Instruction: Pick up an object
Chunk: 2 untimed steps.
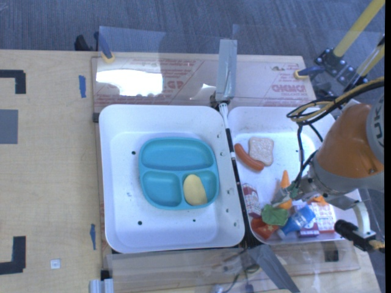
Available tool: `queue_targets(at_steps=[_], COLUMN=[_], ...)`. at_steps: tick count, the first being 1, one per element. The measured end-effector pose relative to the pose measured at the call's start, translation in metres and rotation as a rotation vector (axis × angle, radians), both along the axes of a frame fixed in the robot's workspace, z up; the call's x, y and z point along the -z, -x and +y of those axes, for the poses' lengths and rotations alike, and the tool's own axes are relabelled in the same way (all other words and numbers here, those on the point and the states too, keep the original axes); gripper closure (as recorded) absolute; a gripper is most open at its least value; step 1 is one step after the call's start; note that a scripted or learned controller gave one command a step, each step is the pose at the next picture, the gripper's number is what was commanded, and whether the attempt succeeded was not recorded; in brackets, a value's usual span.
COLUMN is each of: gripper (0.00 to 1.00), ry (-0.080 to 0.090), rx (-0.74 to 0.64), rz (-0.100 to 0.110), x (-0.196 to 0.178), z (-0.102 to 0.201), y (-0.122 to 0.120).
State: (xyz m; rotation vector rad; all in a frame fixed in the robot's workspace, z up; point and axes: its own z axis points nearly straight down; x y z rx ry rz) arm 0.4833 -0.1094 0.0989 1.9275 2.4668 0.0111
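The right bin (275, 116) holds a pile of toy food. A sausage (248, 157) lies beside a slice of bread (261, 148) near its middle. Lower down are an orange carrot (285, 179), a green leafy piece (276, 215), a red piece (261, 227) and a blue packet (300, 220). My gripper (292, 194) reaches in from the right and sits low over this pile, right by the carrot and the green piece. The wrist hides what lies beneath it.
The left bin (119, 163) bears a blue divided plate (177, 154) with a yellow potato-like piece (195, 190) in its lower right compartment. A ridge (231, 163) separates the bins. Black cables (311, 112) loop over the right bin's far corner.
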Motion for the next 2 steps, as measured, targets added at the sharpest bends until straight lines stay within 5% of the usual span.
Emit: queue_targets(at_steps=[1, 2], gripper=[1.00, 1.00], ry=[-0.004, -0.001], rx=[0.055, -0.205], rz=[0.006, 0.015], x=[-0.088, -0.085], z=[0.069, 0.083], y=[-0.035, -0.016])
